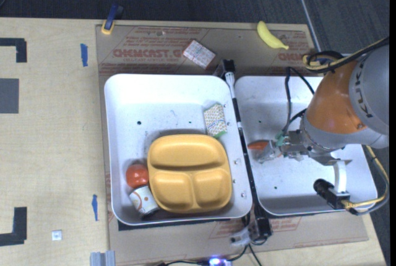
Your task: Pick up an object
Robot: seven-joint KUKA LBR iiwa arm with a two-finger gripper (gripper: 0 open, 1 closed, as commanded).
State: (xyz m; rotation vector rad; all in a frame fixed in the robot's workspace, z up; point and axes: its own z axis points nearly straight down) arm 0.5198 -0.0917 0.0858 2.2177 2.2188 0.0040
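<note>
The grey KUKA arm with its orange band reaches in from the right of the frame and bends down over the right-hand shallow white bin. Its two-finger gripper sits low at the left side of that bin, just beside a small orange-red object that lies on the bin floor near the black divider between the two bins. The gripper's tip appears to touch or overlap that object, but the small, blurred detail makes it impossible to tell whether the gripper is spread, closed, or clamped on anything.

The left-hand shallow white bin holds a large yellow plastic compartment tray in its lower middle, a red ball and a small white-and-orange cup-like item tucked against the tray's lower left, and a small patterned packet at the upper right. Outside the bins, a yellow banana-shaped toy and a small patterned card rest on the cardboard at the top of the frame.

Judging from the pose, the step in hand is the grasp attempt itself, with the orange-red object as the likely target. The next move would call for a firm closure around that object, then a straight lift, since it lies close to the bin wall and could be pushed aside rather than caught.
</note>
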